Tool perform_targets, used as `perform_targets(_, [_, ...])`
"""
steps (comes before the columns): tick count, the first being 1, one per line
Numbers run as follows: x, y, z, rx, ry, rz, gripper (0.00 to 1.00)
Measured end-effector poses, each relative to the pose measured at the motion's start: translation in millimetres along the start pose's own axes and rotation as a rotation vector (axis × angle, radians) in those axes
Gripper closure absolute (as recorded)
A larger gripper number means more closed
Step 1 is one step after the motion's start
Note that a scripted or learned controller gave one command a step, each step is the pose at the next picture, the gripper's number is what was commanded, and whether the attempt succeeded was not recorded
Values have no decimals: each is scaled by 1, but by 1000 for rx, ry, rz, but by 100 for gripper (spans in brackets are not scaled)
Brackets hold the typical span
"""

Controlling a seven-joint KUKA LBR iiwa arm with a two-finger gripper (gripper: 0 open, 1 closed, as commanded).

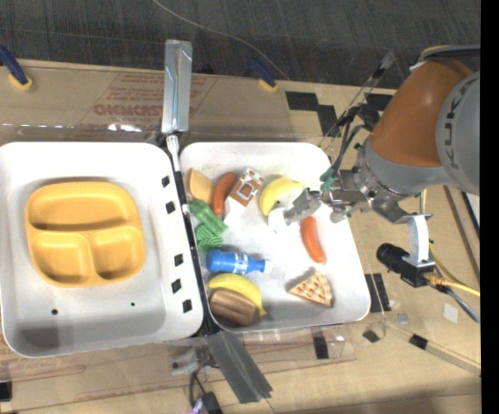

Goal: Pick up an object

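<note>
The arm sits highest in the camera view, its grey body and orange band reaching in from the right over the right bin. At its end the gripper hangs low over the upper right part of that bin, with its grey fingers spread apart and nothing between them. Its tips are just beside a toy banana, on that banana's right, and just above the upper end of a red sausage that lies at a slant near the bin's right wall.

Below the sausage a pizza slice rests by the lower right corner. In the lower left corner a second banana curls over a brown burger bun, the two touching. Just above them lies a blue bottle on its side, and above that a green leafy toy against the left wall. Along the top of the bin sit an orange wedge, another red sausage and a small brown and white block, close together, left of the first banana.

The left bin holds a yellow divided tray. Both bins stand side by side on the bench.
</note>
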State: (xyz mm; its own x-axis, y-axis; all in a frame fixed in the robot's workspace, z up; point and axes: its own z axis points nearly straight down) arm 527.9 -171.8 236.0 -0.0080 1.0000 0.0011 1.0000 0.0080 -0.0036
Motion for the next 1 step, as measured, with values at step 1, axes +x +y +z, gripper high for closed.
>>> perform_targets(1, [-39, -51, 108, 5, 1, 124, 0])
